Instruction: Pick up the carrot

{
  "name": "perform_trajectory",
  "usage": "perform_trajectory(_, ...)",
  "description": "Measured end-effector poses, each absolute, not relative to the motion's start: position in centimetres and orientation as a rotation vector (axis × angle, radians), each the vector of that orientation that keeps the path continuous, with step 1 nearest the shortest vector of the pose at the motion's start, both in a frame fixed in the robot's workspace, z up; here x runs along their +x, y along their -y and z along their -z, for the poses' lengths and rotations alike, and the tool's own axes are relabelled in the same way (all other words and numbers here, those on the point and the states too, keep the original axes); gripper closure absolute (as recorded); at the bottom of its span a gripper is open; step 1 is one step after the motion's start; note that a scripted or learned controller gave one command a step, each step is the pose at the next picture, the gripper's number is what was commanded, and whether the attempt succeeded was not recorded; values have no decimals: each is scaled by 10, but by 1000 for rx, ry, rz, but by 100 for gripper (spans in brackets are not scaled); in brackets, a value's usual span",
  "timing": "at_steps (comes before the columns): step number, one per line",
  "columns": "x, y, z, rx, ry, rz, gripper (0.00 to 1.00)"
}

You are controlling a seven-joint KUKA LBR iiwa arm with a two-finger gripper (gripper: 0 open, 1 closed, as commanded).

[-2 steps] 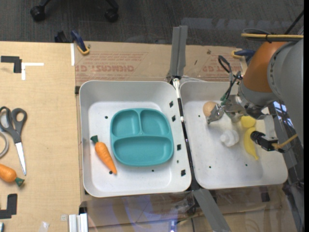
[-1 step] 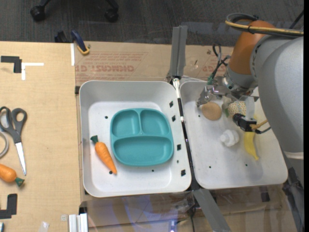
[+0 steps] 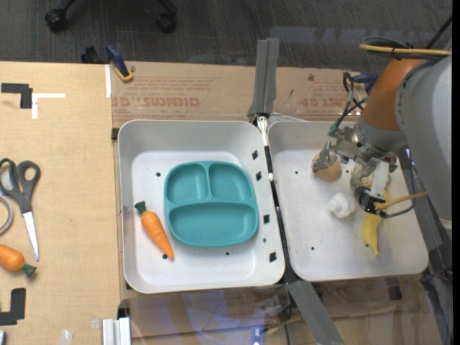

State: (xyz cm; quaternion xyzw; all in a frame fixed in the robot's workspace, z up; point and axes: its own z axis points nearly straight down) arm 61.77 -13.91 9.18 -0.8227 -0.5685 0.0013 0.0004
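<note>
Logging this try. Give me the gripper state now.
Gripper: cannot be told; it sits over the right bin, far from the carrot in the left bin.

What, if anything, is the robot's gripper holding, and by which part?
It cannot be told. The gripper sits in the right bin beside a brownish object; any grasp is hidden. The carrot lies untouched in the left bin.

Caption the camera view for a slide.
Carrot lies beside the teal plate in the left bin; gripper over the right bin.
</note>
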Motion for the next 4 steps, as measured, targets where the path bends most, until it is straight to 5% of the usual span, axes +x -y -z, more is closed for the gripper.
perform_trajectory(1,618,139,-101,-2580,1792,-8,100)
perform_trajectory(2,618,138,-101,-2580,1791,-8,0)
perform_trajectory(3,633,180,-95,-2765,1482,7,0)
perform_trajectory(4,633,182,-105,-2768,1488,2,100)
